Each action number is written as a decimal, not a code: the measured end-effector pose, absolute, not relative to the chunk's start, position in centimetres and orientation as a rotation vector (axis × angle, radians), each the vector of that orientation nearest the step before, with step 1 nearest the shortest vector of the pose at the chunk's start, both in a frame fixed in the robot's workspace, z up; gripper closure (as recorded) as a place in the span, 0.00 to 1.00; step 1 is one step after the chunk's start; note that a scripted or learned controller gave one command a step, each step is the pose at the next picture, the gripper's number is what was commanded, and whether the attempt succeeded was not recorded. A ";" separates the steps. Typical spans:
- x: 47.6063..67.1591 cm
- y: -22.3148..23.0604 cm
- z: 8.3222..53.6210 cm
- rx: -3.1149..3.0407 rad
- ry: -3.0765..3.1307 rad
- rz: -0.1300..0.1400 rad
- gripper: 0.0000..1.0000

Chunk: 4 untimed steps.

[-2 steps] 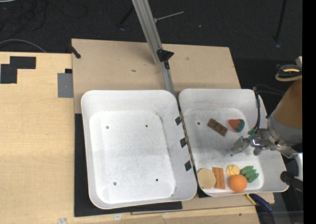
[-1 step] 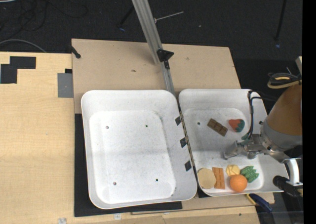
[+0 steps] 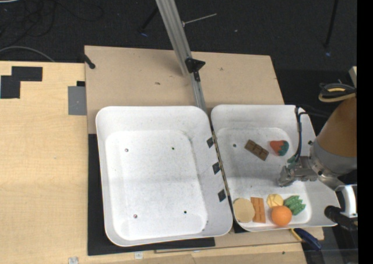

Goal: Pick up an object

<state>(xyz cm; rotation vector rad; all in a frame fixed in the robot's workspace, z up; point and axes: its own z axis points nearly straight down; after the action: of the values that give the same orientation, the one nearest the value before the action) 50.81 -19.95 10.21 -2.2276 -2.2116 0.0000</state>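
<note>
Bins sit side by side on my desk (image 3: 245, 76) in the camera view, 2 of them. The left bin (image 3: 116, 118) is the one further from the arm. The right bin (image 3: 256, 111) holds everything I could go for: a brown block (image 3: 256, 149) and a red and teal piece (image 3: 280, 147) near its middle, then a row along the near edge with a tan round piece (image 3: 243, 210), an orange-striped block (image 3: 257, 209), a yellow piece (image 3: 274, 200), a green piece (image 3: 295, 204) and an orange ball (image 3: 281, 215).

My arm (image 3: 341, 140) reaches in from the right, and the gripper (image 3: 288, 175) hangs low over the right bin, between the red and teal piece and the yellow piece. I cannot tell from here whether it is open or closed, and I see nothing held in it.

I judge the pick not yet done: every object lies on the bin floor. Left to do: settle on 1 object, close on it, lift it clear.
</note>
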 end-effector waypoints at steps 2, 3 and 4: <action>51.2 -20.8 21.6 -2.222 -2.226 -0.002 1.00; 51.2 -20.8 26.2 -2.222 -2.225 -0.002 1.00; 53.8 -16.9 25.2 -2.216 -2.224 0.000 1.00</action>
<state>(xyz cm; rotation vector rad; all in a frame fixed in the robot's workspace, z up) 53.81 -16.95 25.19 -2.2161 -2.2244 0.0001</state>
